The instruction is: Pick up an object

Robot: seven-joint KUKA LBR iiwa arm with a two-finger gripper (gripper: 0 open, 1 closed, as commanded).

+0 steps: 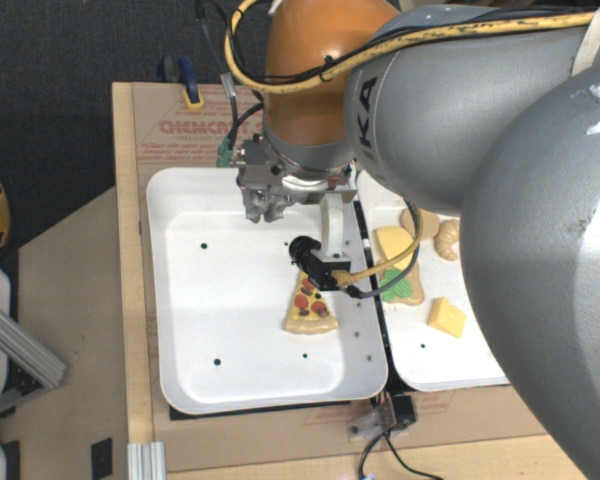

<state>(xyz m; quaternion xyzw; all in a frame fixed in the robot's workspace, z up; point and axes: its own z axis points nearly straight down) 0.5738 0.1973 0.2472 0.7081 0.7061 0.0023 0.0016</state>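
Camera view, from above at a slant: the grey arm [460, 88] reaches in from the right, its orange band [315, 48] over the far edge of the left bin [220, 298]. The end effector [264, 206] hangs over that bin's far part. From this angle I cannot tell how far open it is or whether it has hold of anything.

A toy pizza slice [310, 308] lies flat on the left bin's floor, close to its right wall, with its narrow tip pointing toward the far side. It sits nearer the camera than the end effector and apart from it.

The right bin [450, 363] holds a yellow cheese wedge [445, 318], a green and yellow piece [400, 288] and a tan lump [447, 240]. Both bins rest on the brown surface [180, 118].
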